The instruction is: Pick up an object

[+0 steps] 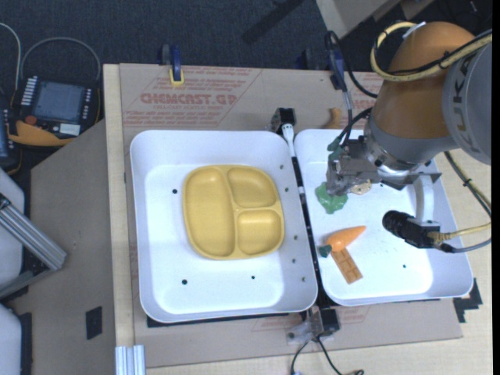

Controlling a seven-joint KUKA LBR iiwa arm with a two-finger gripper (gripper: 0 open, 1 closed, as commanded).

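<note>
My hand (341,184), grip state I cannot tell, sits over the green toy (331,199) by the right bin's (406,287) left wall; next, close and lift.

The arm (426,84) runs out of the frame at the upper right, so its upper part is cut off, and its bulk hides much of the back of the right bin (445,276). The gripper (341,184) sits over a green thing (332,201) near that bin's left wall; part of that thing is covered, and what it is cannot be told. Whether the gripper touches it cannot be told. At the left edge of the frame a handheld screen unit (53,109) shows a display too small to read, and a metal rail (27,233) is cut off there.
</note>
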